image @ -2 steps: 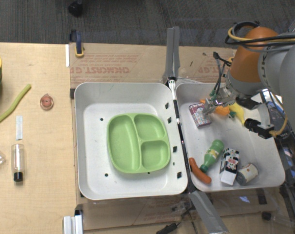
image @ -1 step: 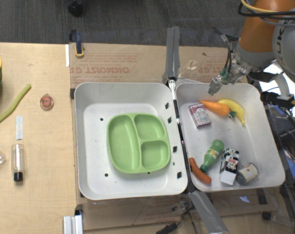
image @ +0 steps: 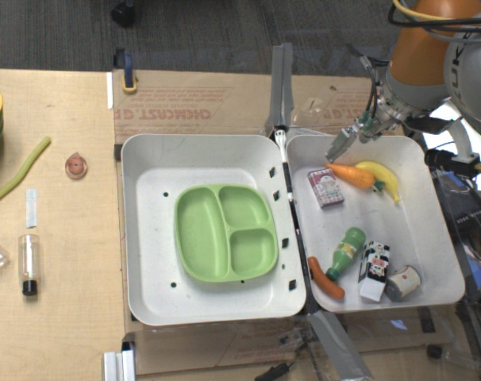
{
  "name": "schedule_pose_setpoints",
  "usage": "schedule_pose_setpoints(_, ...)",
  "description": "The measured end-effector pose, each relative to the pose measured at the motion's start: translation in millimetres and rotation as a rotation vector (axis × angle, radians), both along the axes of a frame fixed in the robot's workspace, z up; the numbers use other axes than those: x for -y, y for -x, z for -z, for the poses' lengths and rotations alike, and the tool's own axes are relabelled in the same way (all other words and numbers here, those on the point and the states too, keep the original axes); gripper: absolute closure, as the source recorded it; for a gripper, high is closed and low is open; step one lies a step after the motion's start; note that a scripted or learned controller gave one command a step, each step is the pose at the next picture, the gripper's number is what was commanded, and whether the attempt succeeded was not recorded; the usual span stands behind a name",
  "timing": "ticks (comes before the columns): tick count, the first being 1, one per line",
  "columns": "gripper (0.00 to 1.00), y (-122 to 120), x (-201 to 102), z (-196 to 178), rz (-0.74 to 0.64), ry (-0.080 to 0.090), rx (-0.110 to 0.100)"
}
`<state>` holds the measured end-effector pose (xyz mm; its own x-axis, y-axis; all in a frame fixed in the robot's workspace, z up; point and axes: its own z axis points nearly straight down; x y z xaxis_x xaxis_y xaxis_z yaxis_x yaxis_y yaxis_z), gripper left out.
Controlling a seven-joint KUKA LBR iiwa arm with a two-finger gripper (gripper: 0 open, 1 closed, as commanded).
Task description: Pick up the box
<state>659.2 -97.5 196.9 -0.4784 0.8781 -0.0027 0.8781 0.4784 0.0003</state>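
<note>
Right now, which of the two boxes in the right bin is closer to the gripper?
The pink box, lying flat beside the carrot, just below the gripper. The black-and-white carton sits at the bin's opposite end.

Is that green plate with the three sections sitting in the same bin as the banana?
No, the green plate lies in the left bin, while the banana lies in the right bin.

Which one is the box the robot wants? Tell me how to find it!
Look in the right white bin, the one crowded with toy food, not the one holding the green plate. Near its top left part lies the box, just left of the carrot and the banana. It is the small flat rectangle, pinkish red with a pale front, while its neighbours are long and rounded.
</note>
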Motion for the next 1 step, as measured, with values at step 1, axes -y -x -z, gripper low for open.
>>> schedule_pose_setpoints(1,0.00,21.2,3.5,104.8,-0.097,-0.001,0.000)
